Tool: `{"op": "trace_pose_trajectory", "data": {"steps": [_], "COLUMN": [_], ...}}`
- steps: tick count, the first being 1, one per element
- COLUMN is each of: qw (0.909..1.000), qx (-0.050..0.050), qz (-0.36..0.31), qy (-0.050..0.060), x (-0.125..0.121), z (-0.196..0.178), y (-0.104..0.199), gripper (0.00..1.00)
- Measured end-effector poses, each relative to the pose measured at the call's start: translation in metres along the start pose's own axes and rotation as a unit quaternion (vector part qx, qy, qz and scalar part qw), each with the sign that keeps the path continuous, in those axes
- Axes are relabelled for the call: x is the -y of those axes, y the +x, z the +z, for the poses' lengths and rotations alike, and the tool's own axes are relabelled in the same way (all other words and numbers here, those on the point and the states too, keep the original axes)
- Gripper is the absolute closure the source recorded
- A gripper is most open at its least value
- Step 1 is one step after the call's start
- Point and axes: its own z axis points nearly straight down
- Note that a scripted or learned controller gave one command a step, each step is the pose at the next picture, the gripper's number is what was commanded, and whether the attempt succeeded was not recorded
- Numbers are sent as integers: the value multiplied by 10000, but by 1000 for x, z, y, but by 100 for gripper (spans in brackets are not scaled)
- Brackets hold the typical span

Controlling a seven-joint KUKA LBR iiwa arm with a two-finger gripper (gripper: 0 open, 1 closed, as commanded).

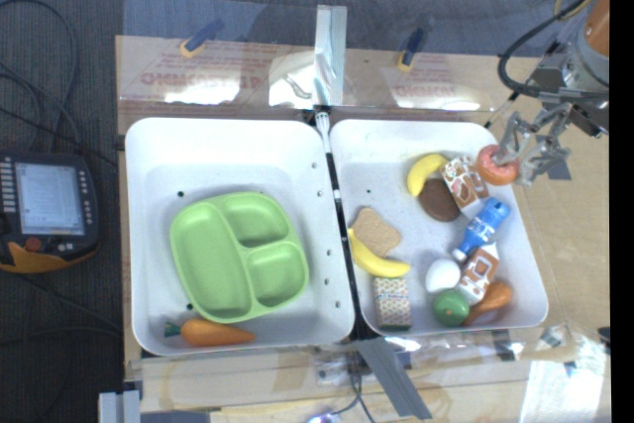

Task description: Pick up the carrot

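White plastic bins sit side by side on a pale wooden bench (584, 243), which stands on dark grey ribbed carpet filling the top and left of the frame. Clear sheeting with glare lies along the bench's far edge, pinned by two blue-and-yellow clips. A teach pendant (45, 210) with a lit screen lies on the carpet at the left, its black cable looping up.

In the left bin (149, 154) a green divided plate (238, 255) rests near the middle, and the carrot (210, 334) lies flat along the lower edge, just below the plate, leafy end pointing left.

The right bin (381, 149) holds a clutter of toy food: two bananas, a bread slice, a brown round piece, a blue bottle, small cartons, a white egg, a green ball and a second orange piece in the lower right corner.

At the upper right, the gripper (530, 149) hangs over the right bin's far corner, beside a pink-red ring (495, 165). Whether its fingers are spread or closed cannot be told.
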Motion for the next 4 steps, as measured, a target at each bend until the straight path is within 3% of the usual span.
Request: {"op": "trace_pose_trajectory", "data": {"steps": [1,2,3,4], "qw": [9974,9999,9803,9124], "qx": [-10,32,0,13], "qz": [-717,77,-1977,-4094], "qy": [-18,69,-11,-4], "x": [-68,-28,-20,6], "z": [94,-55,15,54], "y": [26,6,9,-52], "gripper": [100,100,100,100]}}
